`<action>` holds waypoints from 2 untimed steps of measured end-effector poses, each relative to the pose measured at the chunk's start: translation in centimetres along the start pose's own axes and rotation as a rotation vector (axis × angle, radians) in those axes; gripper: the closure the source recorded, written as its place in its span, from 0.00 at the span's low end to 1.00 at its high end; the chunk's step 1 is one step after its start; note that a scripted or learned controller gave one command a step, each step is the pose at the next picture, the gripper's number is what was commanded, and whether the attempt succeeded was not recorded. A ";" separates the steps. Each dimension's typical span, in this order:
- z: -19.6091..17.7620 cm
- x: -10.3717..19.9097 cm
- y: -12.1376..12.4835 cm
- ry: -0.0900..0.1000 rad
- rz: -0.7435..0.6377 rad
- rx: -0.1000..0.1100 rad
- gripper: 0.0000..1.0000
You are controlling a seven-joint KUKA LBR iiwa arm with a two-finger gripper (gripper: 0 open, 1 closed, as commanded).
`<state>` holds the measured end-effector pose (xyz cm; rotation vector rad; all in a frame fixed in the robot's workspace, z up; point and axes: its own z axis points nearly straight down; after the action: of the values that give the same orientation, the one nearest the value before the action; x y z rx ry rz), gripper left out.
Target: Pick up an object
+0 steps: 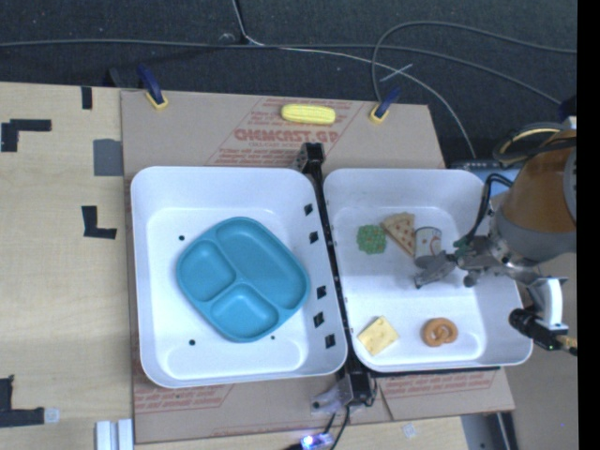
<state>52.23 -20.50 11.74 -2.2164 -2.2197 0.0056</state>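
The right bin (469, 190) holds a green broccoli-like piece (371, 239), a tan wedge (400, 230), a small grey can (429, 241), a yellow cheese block (378, 336) and a brown pretzel-like ring (439, 332). My gripper (429, 273) is low inside this bin, just below the can and to the right of the green piece. It reaches in from the right, with the grey and orange arm (536, 209) behind it over the bin's right wall. I see nothing clearly between the fingers.
A blue divided plate (242, 277) lies in the left bin (150, 251). A yellow corn-like piece (307, 113) rests on the cardboard behind the bins. Cables run across the dark floor at the back.
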 end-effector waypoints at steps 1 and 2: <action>-1.2 0.0 0.1 -0.001 -0.001 -0.003 1.00; -7.6 0.0 0.5 -0.003 0.000 -0.011 1.00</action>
<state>52.73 -20.49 19.31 -2.2234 -2.2272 -0.0036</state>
